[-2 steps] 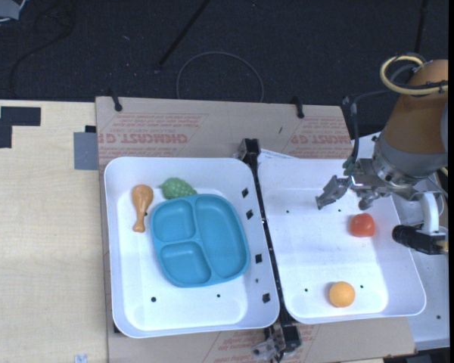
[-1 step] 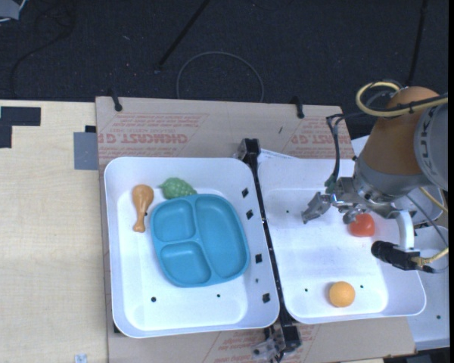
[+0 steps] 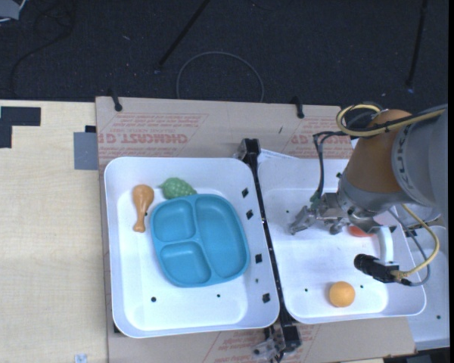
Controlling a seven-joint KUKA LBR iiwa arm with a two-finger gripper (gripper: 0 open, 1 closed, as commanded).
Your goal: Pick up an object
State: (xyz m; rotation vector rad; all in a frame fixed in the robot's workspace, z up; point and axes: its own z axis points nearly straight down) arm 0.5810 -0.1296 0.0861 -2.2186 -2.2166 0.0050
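The grey arm with the orange band is reaching in from the right over the right-hand shallow white plastic bin. Its metal two-finger gripper is hanging low over that bin's upper middle, pointing toward the divider between the bins; how far its tips are standing apart cannot be told, and nothing is showing between them.

A small round orange ball is lying near the right bin's lower edge, well apart from the gripper; being round, it is showing no long axis. A small red object is peeking out just beside the wrist, mostly hidden.

In the left-hand white bin, a blue three-compartment plastic tray is sitting near the middle, slightly tilted. A tan toy drumstick is lying left of the tray, its long axis running nearly up and down, the thick end uppermost. A green lumpy toy vegetable is touching the tray's upper left corner.
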